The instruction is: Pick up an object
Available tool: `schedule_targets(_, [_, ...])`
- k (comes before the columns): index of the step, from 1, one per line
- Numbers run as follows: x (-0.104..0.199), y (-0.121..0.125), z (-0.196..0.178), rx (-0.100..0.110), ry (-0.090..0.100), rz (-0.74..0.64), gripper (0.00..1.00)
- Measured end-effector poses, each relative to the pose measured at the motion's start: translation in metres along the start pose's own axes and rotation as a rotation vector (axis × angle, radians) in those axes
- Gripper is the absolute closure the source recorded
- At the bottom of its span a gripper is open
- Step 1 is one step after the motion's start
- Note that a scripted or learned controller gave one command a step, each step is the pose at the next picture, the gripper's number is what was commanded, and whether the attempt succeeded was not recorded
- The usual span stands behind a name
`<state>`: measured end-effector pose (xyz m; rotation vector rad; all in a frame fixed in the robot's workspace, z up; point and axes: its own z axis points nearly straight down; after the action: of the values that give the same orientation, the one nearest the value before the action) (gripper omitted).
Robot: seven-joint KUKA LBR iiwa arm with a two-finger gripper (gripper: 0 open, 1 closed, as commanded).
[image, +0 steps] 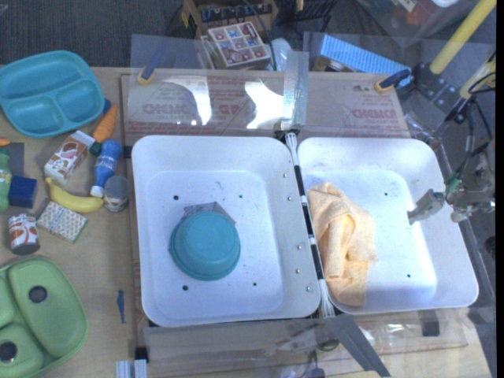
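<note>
A teal bowl [205, 245] lies upside down in the left white bin [157, 164], towards its front. A crumpled yellow cloth [343, 239] rests along the left wall of the right white bin [394, 160]. My gripper [442, 204] hangs at the right rim of the right bin, about level with the cloth's top and well to the right of it. Nothing is seen in its grasp. Most of the arm is cut off by the right edge of the view.
Left of the bins, the bench holds a teal divided plate [52, 93], a banana [72, 197], a small carton [66, 156], a blue bottle [105, 164], a can [23, 232] and a green tray [35, 317]. Cardboard walls [205, 101] stand behind the bins.
</note>
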<state>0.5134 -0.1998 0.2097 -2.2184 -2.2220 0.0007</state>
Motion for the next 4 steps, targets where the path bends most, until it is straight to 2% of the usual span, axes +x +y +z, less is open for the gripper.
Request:
schedule_targets(1, [0.033, 0.053, 0.07, 0.0, 0.0, 0.115, 0.0])
schedule_targets(2, [0.078, 0.055, 0.119, -0.013, -0.003, 0.103, 0.0])
schedule_targets(3, [0.102, 0.055, 0.118, -0.014, -0.005, -0.167, 0.0])
schedule_targets(4, [0.087, 0.054, 0.069, -0.005, -0.003, -0.186, 0.0])
